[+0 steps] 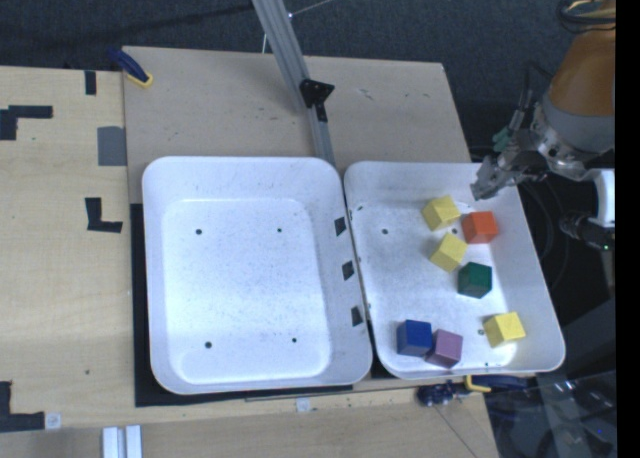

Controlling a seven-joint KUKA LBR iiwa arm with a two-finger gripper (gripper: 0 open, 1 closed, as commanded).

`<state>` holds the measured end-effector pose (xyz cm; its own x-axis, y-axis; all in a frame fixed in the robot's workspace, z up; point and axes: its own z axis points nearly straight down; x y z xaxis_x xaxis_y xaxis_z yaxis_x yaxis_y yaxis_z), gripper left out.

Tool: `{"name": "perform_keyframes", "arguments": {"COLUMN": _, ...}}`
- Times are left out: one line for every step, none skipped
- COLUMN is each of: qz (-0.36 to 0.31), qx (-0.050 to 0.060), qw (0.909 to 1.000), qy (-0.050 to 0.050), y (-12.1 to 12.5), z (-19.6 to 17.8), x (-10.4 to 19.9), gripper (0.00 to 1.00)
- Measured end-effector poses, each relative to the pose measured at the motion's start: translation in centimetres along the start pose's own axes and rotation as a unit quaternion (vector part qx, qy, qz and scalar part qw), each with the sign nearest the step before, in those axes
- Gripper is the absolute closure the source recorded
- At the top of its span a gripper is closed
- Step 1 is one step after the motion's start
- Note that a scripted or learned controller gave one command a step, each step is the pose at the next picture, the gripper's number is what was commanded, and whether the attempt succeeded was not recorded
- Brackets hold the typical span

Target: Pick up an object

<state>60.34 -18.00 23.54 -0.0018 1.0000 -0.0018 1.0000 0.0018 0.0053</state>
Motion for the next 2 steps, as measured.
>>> {"name": "perform_keyframes", "arguments": {"qz": 0.000, "qx": 0.002, "qw": 1.0000, "qy": 0.001, "y": 0.1, "z": -2.0, "x": 0.0, "gripper": 1.00}}
{"name": "perform_keyframes", "arguments": {"qz": -0.002, "qx": 0.003, "qw": 1.0000, "qy": 0.001, "y": -0.4, "z": -2.4, "x": 4.6, "gripper": 1.00}}
